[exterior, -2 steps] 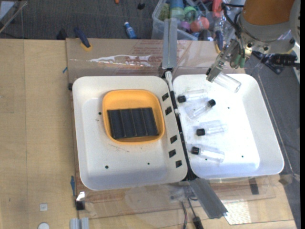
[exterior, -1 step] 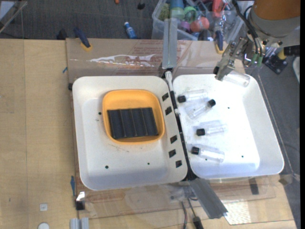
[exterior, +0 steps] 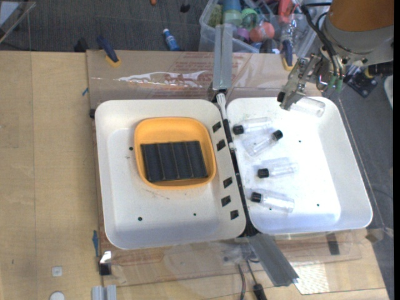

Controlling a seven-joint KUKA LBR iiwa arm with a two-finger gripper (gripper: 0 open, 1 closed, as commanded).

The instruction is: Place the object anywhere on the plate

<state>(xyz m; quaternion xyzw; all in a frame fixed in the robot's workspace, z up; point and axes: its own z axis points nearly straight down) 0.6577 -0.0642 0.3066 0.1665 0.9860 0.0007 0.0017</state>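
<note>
Up by the far edge of the right bin [exterior: 350, 186], the gripper [exterior: 291, 92] hangs on its grey and orange arm [exterior: 359, 11]. Its thin metal fingers [exterior: 299, 80] close around one end of a clear plastic tube [exterior: 309, 107], which juts out to the right of the jaws. Below the jaws, four more clear tubes lie flat on the smooth white floor, each with a small black cap: one [exterior: 250, 127], another [exterior: 265, 140], a third [exterior: 275, 169] and the last [exterior: 271, 200]. Far to the left of the jaws, the left bin [exterior: 119, 217] bears a round-cornered orange plate [exterior: 175, 128]. On it rests a dark ridged block [exterior: 174, 161]. No writing can be read.
</note>
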